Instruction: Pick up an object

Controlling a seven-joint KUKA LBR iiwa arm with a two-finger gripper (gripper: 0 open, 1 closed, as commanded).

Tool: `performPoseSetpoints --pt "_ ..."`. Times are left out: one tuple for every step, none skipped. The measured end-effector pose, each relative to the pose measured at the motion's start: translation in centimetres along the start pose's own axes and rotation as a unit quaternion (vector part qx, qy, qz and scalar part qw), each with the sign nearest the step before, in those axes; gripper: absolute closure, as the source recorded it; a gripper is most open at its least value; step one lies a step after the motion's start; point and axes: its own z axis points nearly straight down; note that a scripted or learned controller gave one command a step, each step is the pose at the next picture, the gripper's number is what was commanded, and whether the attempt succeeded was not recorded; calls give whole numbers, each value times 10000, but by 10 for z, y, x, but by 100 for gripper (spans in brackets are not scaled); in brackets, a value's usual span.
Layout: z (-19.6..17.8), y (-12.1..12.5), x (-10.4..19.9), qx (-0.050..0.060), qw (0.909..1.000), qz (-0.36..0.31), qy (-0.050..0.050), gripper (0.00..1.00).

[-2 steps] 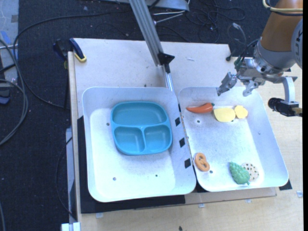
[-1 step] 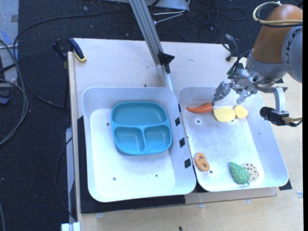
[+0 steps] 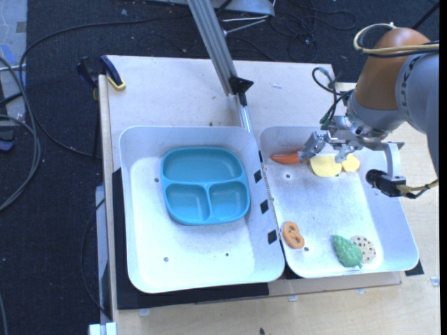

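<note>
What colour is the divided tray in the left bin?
Light blue. The three-compartment plastic tray shows clearly in the camera view, lying in the shallow white left bin.

Looks like a robotics lab: loose cables [image 3: 49,128] trail over dark carpet [image 3: 56,257], an aluminium strut [image 3: 209,33] angles over the plywood table [image 3: 181,89], two white bins [image 3: 140,257] below.

The two bins [image 3: 140,187] are white. In the left one lies a light blue divided tray [image 3: 206,185]. In the right one are an orange carrot [image 3: 284,159], a pale yellow piece [image 3: 325,166], an orange-brown pretzel [image 3: 292,234], a green leafy piece [image 3: 347,250] and a beige cookie with dark dots [image 3: 363,246] (maybe chocolate chips). The arm [image 3: 401,75] is grey with an orange band.
</note>
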Motion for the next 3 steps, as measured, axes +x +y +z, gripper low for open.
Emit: performPoseSetpoints --pt "-12 1 0 -23 10000 -5 -5 100" --pt "-54 4 2 -29 10000 -8 -1 100" --pt "-114 -1 -2 -29 10000 -8 -2 100"
